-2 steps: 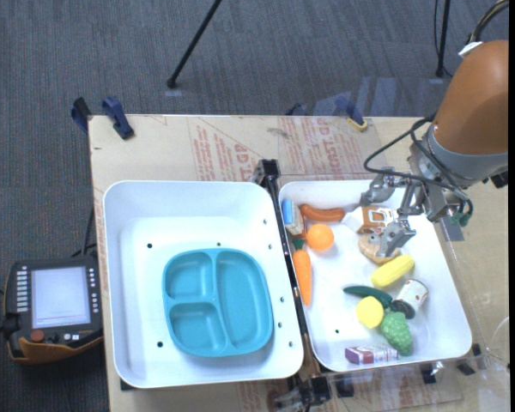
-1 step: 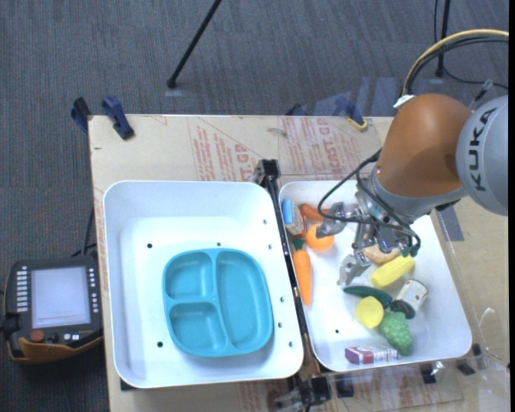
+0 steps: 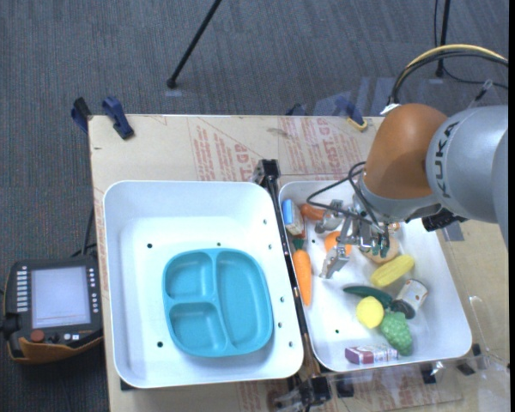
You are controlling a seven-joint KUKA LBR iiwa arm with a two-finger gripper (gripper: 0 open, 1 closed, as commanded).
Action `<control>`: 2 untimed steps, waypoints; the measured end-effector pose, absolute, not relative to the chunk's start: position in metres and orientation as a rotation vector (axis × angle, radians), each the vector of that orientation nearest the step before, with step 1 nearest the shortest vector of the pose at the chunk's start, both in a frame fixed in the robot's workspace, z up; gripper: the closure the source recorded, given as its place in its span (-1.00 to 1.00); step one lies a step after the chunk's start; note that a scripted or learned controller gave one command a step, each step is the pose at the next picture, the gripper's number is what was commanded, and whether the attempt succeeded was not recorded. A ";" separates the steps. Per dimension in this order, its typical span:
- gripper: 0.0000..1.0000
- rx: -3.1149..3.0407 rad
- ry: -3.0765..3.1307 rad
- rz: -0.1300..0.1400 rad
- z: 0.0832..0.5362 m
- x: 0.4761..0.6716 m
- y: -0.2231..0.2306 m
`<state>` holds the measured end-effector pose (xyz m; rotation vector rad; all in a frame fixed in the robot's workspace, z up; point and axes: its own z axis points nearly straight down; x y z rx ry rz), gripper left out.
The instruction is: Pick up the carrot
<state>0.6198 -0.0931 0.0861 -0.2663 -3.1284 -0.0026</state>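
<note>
"KUKA" reads on the arm (image 3: 463, 157); its tool (image 3: 348, 247), spread, hangs beside the carrot (image 3: 303, 275).

Grey arm (image 3: 476, 157) — orange band (image 3: 403, 148), black KUKA lettering, cables at wrist.

- Two bins side by side: left bin (image 3: 120, 230) holds a divided tray (image 3: 216, 302).
- Right bin (image 3: 451, 303): carrot (image 3: 303, 275) lies along its left wall.
- Gripper (image 3: 335, 260) hangs just right of the carrot.
- Corn cob (image 3: 392, 270), lemon (image 3: 370, 312) and small box (image 3: 371, 354) lie further right and nearer the front.
</note>
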 end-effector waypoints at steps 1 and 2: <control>1.00 -0.258 -3.136 -0.004 0.098 0.623 -0.091; 1.00 0.627 -3.078 -0.004 0.100 0.552 -0.106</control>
